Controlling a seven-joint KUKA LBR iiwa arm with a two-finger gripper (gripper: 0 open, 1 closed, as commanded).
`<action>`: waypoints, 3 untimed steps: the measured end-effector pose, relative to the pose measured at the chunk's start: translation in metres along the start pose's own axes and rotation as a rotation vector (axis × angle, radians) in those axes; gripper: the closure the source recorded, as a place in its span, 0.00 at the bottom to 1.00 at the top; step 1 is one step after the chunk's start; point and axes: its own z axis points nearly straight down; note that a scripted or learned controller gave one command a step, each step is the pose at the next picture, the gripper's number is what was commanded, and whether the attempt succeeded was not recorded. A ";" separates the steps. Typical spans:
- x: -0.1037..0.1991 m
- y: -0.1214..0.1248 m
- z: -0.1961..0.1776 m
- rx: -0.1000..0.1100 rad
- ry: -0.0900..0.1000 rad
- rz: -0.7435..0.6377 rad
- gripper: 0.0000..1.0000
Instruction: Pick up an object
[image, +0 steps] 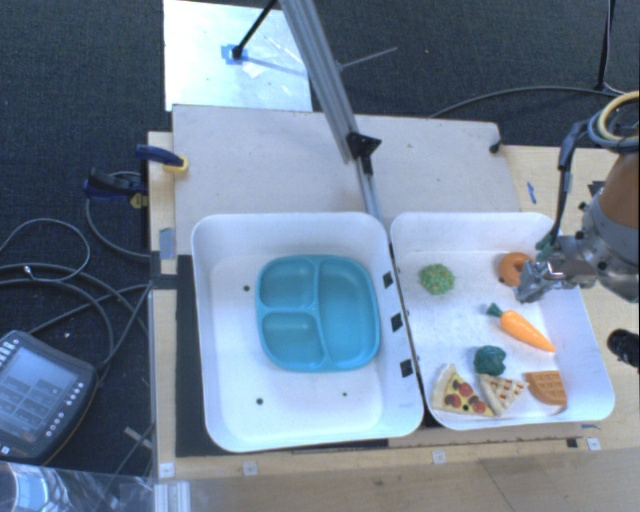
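Reaching in over the desk's right edge, the arm (612, 215) hangs its claw (532, 281), whose opening I cannot tell, just beside an orange ring-shaped donut (512, 266) near the right bin's (470, 232) far right corner.

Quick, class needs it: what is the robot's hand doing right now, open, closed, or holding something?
Hand: cannot be told whether open or closed; it sits low over the right bin, next to the orange ring, with nothing visibly held.

Bright even light, soft shadows, slightly grainy
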 end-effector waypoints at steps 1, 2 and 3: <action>0.054 -0.009 0.014 0.005 0.003 -0.004 1.00; 0.115 -0.012 0.016 0.004 0.004 -0.005 1.00; 0.166 -0.007 0.037 0.007 0.003 -0.004 1.00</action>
